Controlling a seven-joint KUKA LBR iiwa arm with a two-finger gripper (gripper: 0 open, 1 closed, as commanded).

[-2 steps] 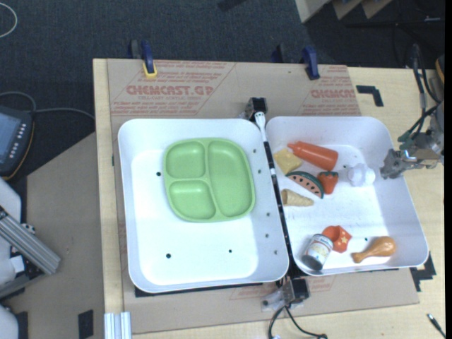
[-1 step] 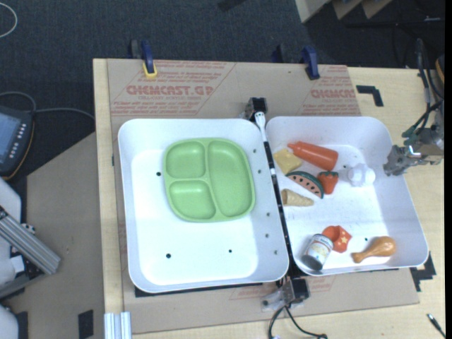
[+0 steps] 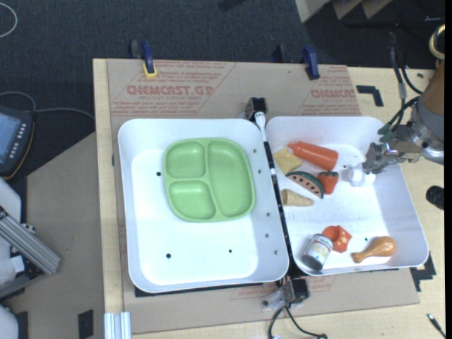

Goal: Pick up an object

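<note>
Looking down on two shallow white bins side by side. Left bin [image 3: 141, 189] holding a green divided plate [image 3: 210, 179], three compartments, lying flat toward the bin's far half. Right bin [image 3: 402, 203] holding scattered toy food: orange carrot [image 3: 314, 152] near the far wall, yellow wedge [image 3: 286, 161] just beside it, watermelon slice [image 3: 306, 183], small red-and-green piece [image 3: 328, 183] touching the slice's right end, tan wedge [image 3: 297, 198] below. Nearer the front wall: small can [image 3: 318, 251] lying tilted, red crumpled piece [image 3: 337, 237] touching it, drumstick [image 3: 374, 248] to the right. Gripper [image 3: 367, 168] hanging low at the right bin's far right part, over a small white object [image 3: 355, 178]; fingers blurred against the white, grip state impossible to tell. Arm cut off at the right edge.
</note>
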